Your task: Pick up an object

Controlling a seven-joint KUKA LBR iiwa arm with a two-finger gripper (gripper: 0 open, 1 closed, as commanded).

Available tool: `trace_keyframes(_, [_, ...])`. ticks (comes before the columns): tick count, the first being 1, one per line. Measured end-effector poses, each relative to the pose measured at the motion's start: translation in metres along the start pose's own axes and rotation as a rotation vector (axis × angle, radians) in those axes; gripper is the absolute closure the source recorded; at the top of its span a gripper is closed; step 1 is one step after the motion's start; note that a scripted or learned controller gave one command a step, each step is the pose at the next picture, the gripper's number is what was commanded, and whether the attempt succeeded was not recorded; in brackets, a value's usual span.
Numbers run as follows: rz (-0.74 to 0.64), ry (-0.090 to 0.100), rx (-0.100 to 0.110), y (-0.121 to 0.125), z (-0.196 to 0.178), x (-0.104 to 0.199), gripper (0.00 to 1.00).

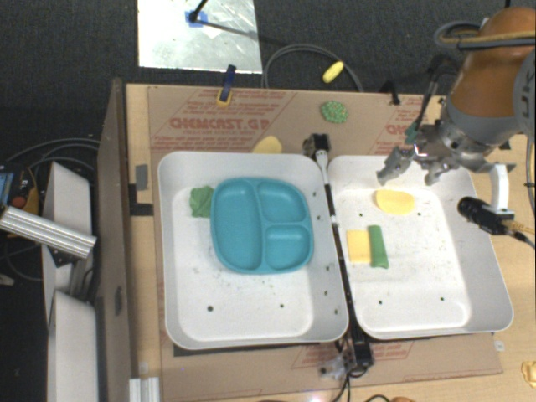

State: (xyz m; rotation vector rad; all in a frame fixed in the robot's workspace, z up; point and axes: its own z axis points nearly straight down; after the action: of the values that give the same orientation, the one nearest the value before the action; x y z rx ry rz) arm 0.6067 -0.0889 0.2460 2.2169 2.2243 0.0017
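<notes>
Camera view | your tool (416, 167) hangs spread, gripping nothing, over yellow piece (394, 201) in right bin (477, 300) | pick not yet done

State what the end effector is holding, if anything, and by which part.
Nothing. The end effector is open above the right bin, with no object between its fingers; the yellow piece lies just below it.

Gripper (414, 168) hovering with fingers (392, 171) spread above right bin's (481, 304) far edge, yellow oval piece (394, 201) lying just below, yellow block (358, 245) touching green stick (378, 246), blue divided plate (260, 224) sitting in left bin (180, 308).
</notes>
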Motion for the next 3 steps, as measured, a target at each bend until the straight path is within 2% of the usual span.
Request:
trace_keyframes(1, [0.005, 0.0, 0.009, -0.015, 0.128, -0.039, 0.0])
trace_keyframes(2, [-0.002, 0.002, 0.005, -0.042, 0.159, 0.001, 0.0])
trace_keyframes(3, [0.003, 0.0, 0.001, -0.043, 0.161, -0.013, 0.0])
